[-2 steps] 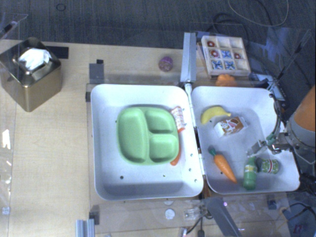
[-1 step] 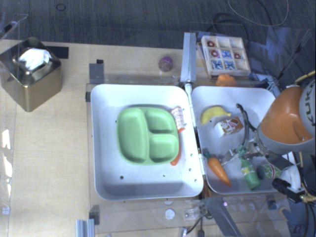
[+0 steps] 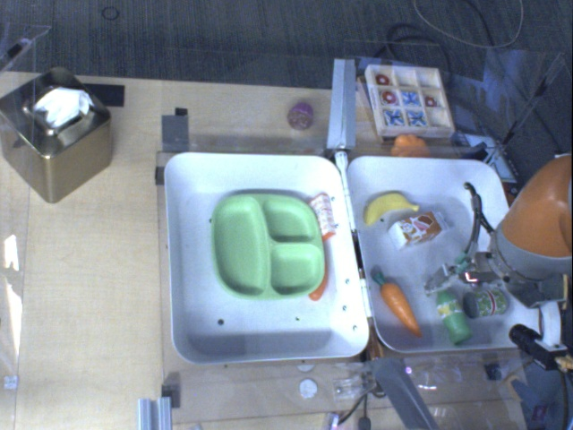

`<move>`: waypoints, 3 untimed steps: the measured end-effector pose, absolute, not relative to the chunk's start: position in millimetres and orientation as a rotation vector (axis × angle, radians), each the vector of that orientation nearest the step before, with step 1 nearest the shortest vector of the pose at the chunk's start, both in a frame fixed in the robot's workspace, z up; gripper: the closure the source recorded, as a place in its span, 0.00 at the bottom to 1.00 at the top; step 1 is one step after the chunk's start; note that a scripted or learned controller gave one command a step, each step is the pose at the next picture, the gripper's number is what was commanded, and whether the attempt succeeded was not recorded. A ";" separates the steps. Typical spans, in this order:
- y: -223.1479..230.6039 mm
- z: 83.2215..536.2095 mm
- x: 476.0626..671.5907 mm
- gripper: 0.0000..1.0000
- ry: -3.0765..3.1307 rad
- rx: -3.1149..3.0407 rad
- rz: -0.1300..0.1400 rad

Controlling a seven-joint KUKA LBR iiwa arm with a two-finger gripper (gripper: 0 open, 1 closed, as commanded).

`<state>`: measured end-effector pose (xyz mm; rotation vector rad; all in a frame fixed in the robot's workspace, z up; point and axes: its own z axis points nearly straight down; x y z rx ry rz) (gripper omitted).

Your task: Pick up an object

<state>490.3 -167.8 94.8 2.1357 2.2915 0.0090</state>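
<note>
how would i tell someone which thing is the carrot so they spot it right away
Look in the right-hand white bin, along its left wall toward the near edge. The carrot lies there at a slant, alone: a long orange cone with a green tip, unlike the curved yellow banana farther back.

pale wooden bench (image 3: 89,267), dark carpet (image 3: 224,16)

One camera, fixed high over bench (image 3: 81,267). Looks down at slant. Far enough to see both bins: left bin (image 3: 192,267) and right bin (image 3: 430,173) side by side. Arm (image 3: 542,222) comes in from right. Floor at top.
</note>
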 end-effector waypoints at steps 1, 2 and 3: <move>-121.6 91.0 493.0 0.00 2.316 2.097 0.016; -122.7 104.3 497.2 1.00 2.308 2.087 0.024; -73.2 220.0 517.6 1.00 2.467 1.933 0.008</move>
